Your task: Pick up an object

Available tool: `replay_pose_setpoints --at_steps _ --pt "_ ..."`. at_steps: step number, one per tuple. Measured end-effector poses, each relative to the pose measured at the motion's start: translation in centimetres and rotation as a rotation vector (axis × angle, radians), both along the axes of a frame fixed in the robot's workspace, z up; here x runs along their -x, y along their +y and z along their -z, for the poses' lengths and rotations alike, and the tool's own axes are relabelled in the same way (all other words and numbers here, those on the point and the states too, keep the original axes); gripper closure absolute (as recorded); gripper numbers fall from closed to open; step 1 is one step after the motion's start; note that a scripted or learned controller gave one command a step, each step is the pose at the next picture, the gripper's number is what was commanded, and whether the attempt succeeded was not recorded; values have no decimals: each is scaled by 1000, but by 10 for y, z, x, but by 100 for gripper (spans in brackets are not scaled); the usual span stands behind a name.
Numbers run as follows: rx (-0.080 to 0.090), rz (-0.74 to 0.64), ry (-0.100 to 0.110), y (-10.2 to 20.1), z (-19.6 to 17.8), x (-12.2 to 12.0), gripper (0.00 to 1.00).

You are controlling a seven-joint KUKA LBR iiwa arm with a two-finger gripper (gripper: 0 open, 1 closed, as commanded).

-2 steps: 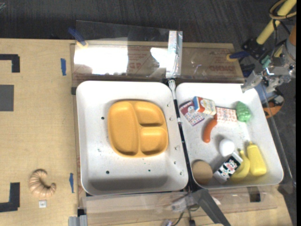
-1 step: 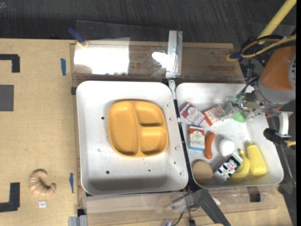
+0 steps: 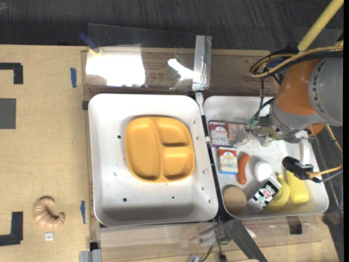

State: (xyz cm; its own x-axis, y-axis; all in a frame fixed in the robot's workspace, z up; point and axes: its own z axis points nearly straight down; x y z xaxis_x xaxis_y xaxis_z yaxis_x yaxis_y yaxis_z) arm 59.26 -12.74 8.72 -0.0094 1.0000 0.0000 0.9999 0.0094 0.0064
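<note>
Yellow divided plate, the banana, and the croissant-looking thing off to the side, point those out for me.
Yellow divided plate [image 3: 143,146]: camera view, large left compartment.
Banana [image 3: 298,190]: camera view, middle of the fruit.
Croissant-shaped toy [image 3: 48,212]: camera view, centre of its curl.

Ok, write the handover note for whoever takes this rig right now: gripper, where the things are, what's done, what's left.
Gripper: low over the back of the right bin, near the red-and-white cards; its fingers can't be made out from this view, and nothing is seen held.
Right bin, all lying loose: orange sausage-shaped piece, white round object, yellow banana, black-and-white box, brown ball.
Left bin: yellow divided tray, lying flat.
Bench: curled tan toy outside the bins.
Done: no pick visible.
Left: grasp one object and lift it.
</note>
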Motion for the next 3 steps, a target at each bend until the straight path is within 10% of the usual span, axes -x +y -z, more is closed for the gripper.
replay_pose_setpoints --at_steps 1,2,3 --pt "0 -12 1 28 -1 49 0" --pt "2 -10 -7 27 -13 47 100" --pt "-2 139 2 81 -100 2 100"
